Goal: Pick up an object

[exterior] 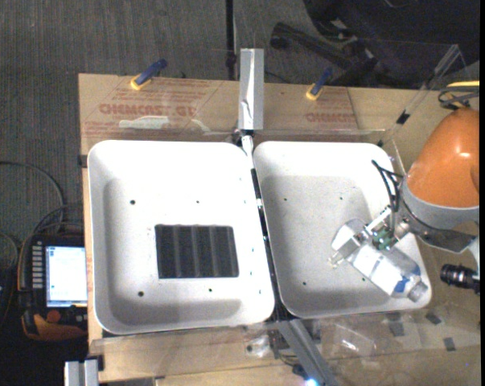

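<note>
A clear plastic bottle [391, 274] with a blue label lies on its side in the near right corner of the right bin [306, 183]. My gripper [346, 244] is low over the right bin's floor, just left of and touching or overlapping the bottle's upper end. The grey wrist and the orange band [445, 167] reach in from the right above it. A dark ridged rectangular object [196, 251] lies flat in the middle of the left bin [121, 175], far from the gripper.
The two bins meet at a ridge [258, 207] down the middle. A grey upright post [250, 99] stands behind the bins. Blue and yellow clamps [148, 73] hold the cardboard backing. Cables hang near the wrist at the right bin's right wall.
</note>
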Robot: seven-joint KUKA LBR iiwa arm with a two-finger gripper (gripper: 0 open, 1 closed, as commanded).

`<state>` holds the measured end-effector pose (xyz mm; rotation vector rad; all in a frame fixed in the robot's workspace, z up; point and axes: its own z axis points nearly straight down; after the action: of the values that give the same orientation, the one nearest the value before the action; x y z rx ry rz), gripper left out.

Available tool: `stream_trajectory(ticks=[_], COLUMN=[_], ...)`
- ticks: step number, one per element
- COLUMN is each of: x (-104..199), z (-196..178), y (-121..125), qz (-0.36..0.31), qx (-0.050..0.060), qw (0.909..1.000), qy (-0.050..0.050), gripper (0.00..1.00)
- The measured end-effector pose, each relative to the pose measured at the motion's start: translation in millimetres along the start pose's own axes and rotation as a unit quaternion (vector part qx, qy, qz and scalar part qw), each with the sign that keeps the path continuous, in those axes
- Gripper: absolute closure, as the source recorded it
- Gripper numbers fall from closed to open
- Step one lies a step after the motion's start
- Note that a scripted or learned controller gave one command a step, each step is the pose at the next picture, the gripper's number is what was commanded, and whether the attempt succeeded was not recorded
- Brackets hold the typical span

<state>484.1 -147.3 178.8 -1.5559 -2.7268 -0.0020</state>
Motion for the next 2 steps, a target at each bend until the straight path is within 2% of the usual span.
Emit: stream_trajectory(ticks=[1,2], x=[-55.5,-55.5], z=[-11.1,-11.0], y=[6.8,6.7], qz=[0.176,0.176], qx=[0.001,0.001], qw=[0.9843,0.9843], qy=[-0.002,-0.002], gripper=[0.0,0.0])
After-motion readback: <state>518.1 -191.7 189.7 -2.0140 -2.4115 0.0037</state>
